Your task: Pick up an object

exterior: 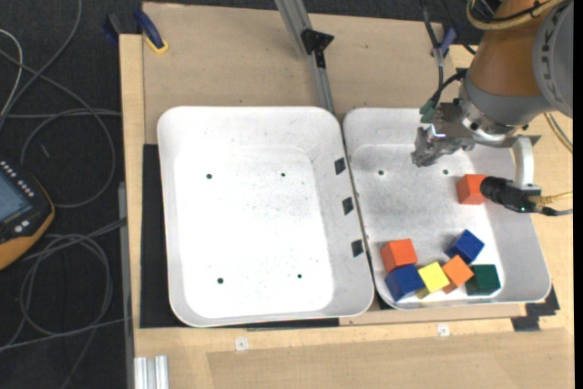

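Just beside the end effector (426, 150), a small orange-red cube (470, 189).

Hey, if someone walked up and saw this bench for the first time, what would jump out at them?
Probably the cluster of colored blocks in the near corner of the right bin, with one orange block apart near its right side. Then the grey and orange arm coming in from the right, its gripper above that bin's far part.
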